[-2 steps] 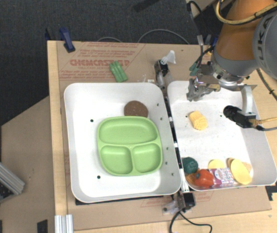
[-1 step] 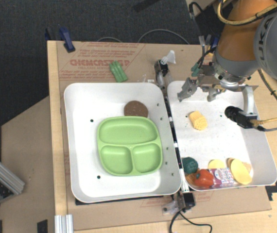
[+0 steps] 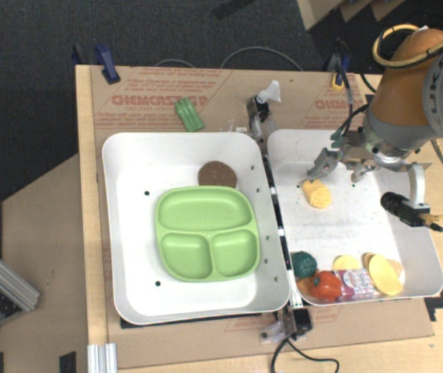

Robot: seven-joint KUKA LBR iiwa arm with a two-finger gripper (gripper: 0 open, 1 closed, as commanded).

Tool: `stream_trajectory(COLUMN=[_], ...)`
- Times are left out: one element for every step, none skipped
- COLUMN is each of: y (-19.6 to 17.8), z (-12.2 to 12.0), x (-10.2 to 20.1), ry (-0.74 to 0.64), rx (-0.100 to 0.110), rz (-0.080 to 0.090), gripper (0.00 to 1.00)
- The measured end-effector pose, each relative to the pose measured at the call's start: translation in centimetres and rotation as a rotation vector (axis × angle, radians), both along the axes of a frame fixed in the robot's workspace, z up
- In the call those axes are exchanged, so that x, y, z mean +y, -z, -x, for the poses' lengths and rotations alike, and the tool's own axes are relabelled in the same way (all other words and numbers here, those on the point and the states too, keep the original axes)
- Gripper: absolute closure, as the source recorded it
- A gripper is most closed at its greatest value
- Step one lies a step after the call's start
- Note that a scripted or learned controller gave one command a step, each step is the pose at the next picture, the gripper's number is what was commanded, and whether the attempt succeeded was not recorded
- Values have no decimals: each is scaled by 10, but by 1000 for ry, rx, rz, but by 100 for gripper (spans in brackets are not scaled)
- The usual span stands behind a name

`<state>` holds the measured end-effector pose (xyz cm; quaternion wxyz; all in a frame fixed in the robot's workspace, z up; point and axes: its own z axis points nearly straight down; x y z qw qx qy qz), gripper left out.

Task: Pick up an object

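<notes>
— Hovering over the right bin (image 3: pixel 408 243), we are bringing the hand (image 3: pixel 324 164) down at the bin's upper left part, just above the yellow corn cob (image 3: pixel 318 194). We are calling this the approach step: nothing is lifted yet.

— Are we gripping anything?

— No. We are seeing two dark fingers (image 3: pixel 315 169) slanting down toward the cob with a gap showing between them, so we are reading the hand as spread, with nothing between the fingers. The cob is lying on the bin floor just below the fingertips, and we are not able to tell whether they are touching it.

— So the cob is our target?

— We are judging so, since it is the nearest thing. The other toys are crowding the bin's near edge: a dark green vegetable (image 3: pixel 304 264), a red tomato (image 3: pixel 326 284), a pink packet (image 3: pixel 354 283) and a round yellow piece (image 3: pixel 384 274). They are well apart from the hand.

— And the left bin (image 3: pixel 124 231)?

— It is carrying the green divided tray (image 3: pixel 206 233) and a brown patty (image 3: pixel 218 174); we are leaving those alone.

— What is the next move asking of us?

— We are needing to shift a little toward the near side, so the fingers are straddling the cob, then lower, close and lift. The cob is small and rounded, so we are expecting it may roll away if the fingers are landing off centre.
</notes>
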<state>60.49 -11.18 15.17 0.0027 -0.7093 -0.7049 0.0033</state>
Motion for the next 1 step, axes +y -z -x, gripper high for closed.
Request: stream_trajectory(y=[71], z=[-6], x=[2], ry=[-5], rx=[-3], rz=[-2], gripper=[0])
